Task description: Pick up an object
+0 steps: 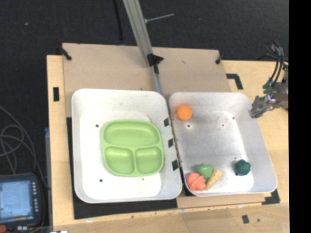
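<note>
Here, tan cone point(214, 179) lies tilted, tip toward bin's near-left corner

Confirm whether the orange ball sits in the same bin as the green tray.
No. The orange ball lies in the right bin, while the green tray sits in the left bin.

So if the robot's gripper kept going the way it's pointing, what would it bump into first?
The gripper points left and slightly down, over the right bin's rim. Going straight on, it probably meets the bin's bare floor first, with no toy in that line, though its height is unclear.
</note>
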Controlling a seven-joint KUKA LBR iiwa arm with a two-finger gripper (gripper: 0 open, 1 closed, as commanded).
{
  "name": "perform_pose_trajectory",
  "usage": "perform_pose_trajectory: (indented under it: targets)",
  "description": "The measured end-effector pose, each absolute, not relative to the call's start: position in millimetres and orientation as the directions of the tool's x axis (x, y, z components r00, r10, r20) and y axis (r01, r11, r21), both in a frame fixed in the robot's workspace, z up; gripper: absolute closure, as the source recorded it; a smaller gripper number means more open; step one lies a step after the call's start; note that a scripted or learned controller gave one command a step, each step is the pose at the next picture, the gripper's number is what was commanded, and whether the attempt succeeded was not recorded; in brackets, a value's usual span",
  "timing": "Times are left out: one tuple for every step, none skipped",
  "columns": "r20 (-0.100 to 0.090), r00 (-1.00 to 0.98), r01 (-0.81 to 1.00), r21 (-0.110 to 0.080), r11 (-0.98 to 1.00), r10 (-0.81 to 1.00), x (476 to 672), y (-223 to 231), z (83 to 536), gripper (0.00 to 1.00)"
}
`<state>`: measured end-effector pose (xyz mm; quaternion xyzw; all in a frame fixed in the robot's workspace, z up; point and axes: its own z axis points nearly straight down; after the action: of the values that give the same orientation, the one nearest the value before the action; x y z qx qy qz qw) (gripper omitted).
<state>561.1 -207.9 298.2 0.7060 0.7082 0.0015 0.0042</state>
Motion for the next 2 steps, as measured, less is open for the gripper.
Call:
perform_pose_trajectory:
  targets:
    - [-0.001,-0.006,1.000,0.004,0.006,1.000,574.5,-162.5,297.6,1.00]
    - [0.000,-0.006,1.000,0.000,0.006,1.000,594.2,-113.4,277.0,1.00]
